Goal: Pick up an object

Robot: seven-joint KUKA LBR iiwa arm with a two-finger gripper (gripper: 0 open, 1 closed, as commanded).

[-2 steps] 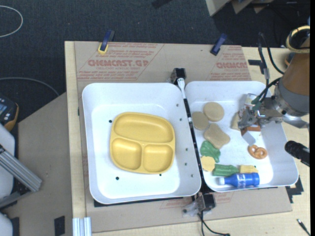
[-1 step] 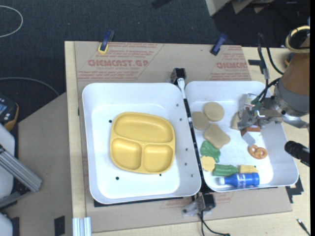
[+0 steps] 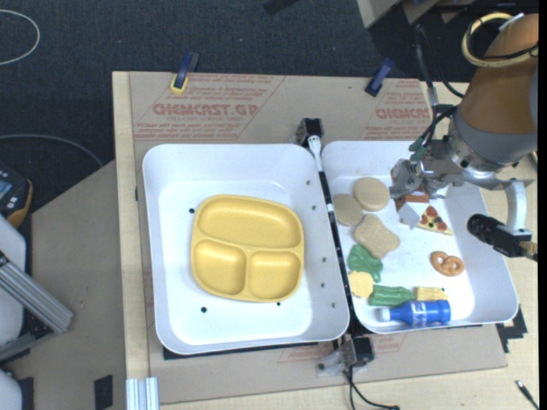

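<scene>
Pizza slice: small triangular toy, red and yellow with dark spots, flat in right bin, upper right of frame.
Left bin: yellow three-compartment plate.
Right bin: round cookie, two tan pieces, green-yellow toy, pretzel, green piece, blue bottle at lower edge.
Gripper: low over bin, just left of and above pizza slice. Cannot tell whether fingers open or closed; nothing seen between them.
</scene>
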